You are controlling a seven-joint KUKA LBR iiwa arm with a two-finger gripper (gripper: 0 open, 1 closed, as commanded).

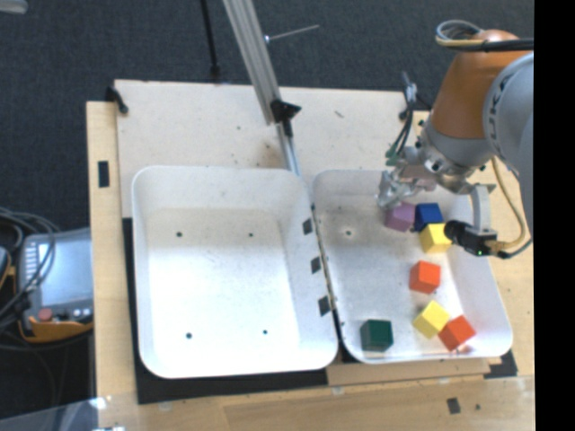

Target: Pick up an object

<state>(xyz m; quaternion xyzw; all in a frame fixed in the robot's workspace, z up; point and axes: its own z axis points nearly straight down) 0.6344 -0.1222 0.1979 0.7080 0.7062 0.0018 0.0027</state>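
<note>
My hand is low over the right bin, just above the purple block, possibly touching it; finger opening cannot be told. Blue block and yellow block sit just beside the purple one.

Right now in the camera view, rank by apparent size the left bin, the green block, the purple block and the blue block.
1. left bin, by far the largest.
2. green block.
3. purple block and blue block: both partly hidden, so unranked.
</note>
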